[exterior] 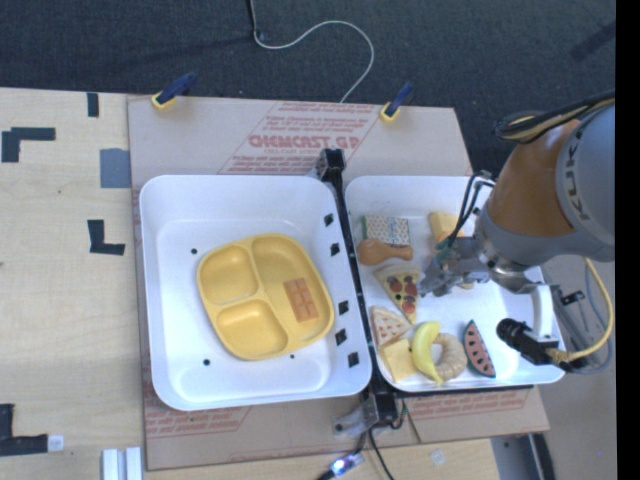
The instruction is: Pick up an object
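Task is any object; candidates all sit in the right bin, none lifted. Closest to the gripper: pizza slice, flat with red dots, just left of the tip, maybe touching, can't tell. Left of that, a drumstick, brown and smooth, with a speckled grey-green block just behind it. A yellow chunk lies at the back of the bin, near the arm

Front of bin: banana, curved and glossy, lying across a yellow cheese slab and a ring-shaped donut. Tan wedge just left of the banana. Watermelon slice, red with dark rind, just right of the donut, apart from the gripper

Gripper is low over the middle of the right bin, dark and blurred against the arm; can't tell if it's wide or narrow, nothing visibly held

Left bin: yellow three-compartment tray, smooth plastic, rounded corners, rotated a bit. Small brown rectangular block in its right-hand compartment

Both bins are shallow white plastic, side by side on a cardboard sheet over the wood surface
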Tool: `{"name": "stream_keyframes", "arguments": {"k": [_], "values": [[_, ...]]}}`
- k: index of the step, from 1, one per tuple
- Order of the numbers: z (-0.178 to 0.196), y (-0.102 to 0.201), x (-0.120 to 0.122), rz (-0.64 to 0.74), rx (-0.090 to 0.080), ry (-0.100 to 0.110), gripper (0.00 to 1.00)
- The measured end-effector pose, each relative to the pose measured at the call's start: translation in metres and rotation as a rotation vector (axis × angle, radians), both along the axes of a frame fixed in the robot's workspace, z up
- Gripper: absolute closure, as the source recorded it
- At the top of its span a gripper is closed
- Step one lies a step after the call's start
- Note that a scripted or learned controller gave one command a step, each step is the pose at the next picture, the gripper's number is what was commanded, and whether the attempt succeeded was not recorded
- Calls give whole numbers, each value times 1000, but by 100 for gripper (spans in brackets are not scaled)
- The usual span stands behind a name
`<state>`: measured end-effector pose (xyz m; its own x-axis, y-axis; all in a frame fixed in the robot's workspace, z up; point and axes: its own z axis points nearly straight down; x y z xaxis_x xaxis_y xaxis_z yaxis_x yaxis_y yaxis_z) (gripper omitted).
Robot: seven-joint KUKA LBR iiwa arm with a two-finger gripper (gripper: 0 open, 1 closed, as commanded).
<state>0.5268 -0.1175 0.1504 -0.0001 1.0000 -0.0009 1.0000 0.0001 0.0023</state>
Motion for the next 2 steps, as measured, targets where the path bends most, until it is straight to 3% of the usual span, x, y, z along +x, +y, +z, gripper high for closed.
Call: {"name": "stream_keyframes", "arguments": {"k": [1,2], "values": [[52,-6,-7,0,0,0,100],[75,-6,-7,1,1,2,100]]}}
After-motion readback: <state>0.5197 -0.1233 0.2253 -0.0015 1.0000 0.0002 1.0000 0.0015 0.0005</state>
